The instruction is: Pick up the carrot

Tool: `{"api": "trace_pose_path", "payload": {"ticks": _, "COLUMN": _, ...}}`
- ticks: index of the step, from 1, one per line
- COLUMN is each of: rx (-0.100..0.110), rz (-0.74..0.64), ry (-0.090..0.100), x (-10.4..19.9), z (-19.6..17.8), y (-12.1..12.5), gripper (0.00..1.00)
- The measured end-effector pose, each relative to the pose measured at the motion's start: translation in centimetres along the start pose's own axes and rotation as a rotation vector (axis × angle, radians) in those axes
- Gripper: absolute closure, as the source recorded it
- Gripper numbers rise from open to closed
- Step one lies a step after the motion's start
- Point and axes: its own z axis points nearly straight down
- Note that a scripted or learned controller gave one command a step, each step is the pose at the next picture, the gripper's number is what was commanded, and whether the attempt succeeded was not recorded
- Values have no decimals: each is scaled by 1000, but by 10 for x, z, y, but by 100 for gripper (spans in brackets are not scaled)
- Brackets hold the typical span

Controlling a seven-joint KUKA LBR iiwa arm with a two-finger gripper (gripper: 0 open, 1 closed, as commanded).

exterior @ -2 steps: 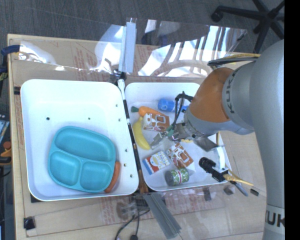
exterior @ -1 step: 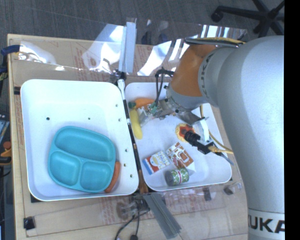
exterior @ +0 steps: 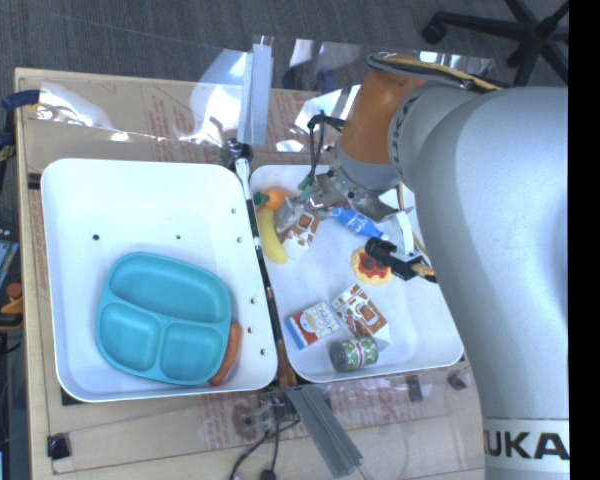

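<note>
End effector (exterior: 306, 206) low over the far left corner of the right bin (exterior: 325, 280), under the grey arm (exterior: 500, 228) and its orange band (exterior: 372, 118); cannot tell whether it is open or closed, the wrist covers it. Carrot (exterior: 273, 199) lies just beside the end effector, on its left, tight in that same far left corner of the bin, orange body with a bit of green at the end nearest the bin wall. Cannot tell if the two touch. Yellow banana (exterior: 272, 241) lies just nearside of the carrot, along the bin's left wall. Small brown and white carton (exterior: 303, 228) directly below the end effector, close to the banana. Blue packet (exterior: 359, 222) to the right of it, partly under the arm. Yellow and red item (exterior: 371, 266) near the bin's middle. Toward the bin's near edge: red and white carton (exterior: 319, 323), a brown one (exterior: 363, 313) just beside it, and a green can (exterior: 355, 353) on its side by the near wall. Left bin (exterior: 130, 208) carries a teal divided plate (exterior: 165, 318) in its near half, and a brown sausage (exterior: 230, 354) against the plate's right rim, in the near right corner. Both bins sit side by side on the table (exterior: 100, 120).
</note>
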Motion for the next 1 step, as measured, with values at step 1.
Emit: {"api": "trace_pose_path", "payload": {"ticks": 1, "rx": -7, "rz": -12, "ry": 7, "x": 7, "z": -10, "y": 4, "gripper": 100}}
